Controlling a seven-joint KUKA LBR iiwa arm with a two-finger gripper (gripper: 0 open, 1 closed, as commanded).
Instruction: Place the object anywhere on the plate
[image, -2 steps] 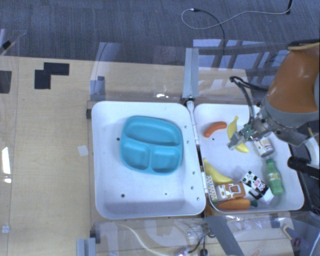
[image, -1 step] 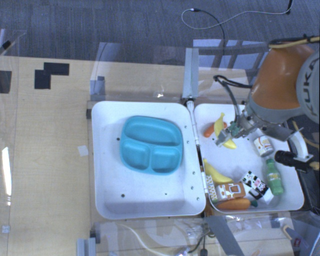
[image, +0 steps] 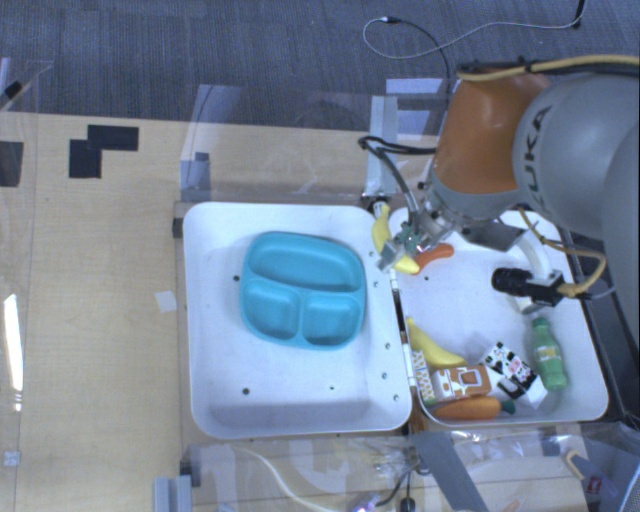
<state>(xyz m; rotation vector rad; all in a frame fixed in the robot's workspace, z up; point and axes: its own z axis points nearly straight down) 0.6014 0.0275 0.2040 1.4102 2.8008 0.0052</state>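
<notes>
1. Leftmost, the blue three-compartment plastic plate (image: 301, 289) lies mid-floor in the left white bin (image: 215, 400), nothing on it, so the drop target is open.
2. Along the shared rim, the gripper (image: 408, 243) hangs over the right white bin (image: 585, 400)'s upper left corner, apparently pinching a yellow toy banana (image: 383, 233); an orange carrot-like piece (image: 436, 255) lies just beside.
3. Near the lower edge, a second banana (image: 436, 347), a brown carton (image: 462, 382) and a green bottle (image: 547, 352) wait, likely spare pickings.

Bright, even light; slight softness
</notes>
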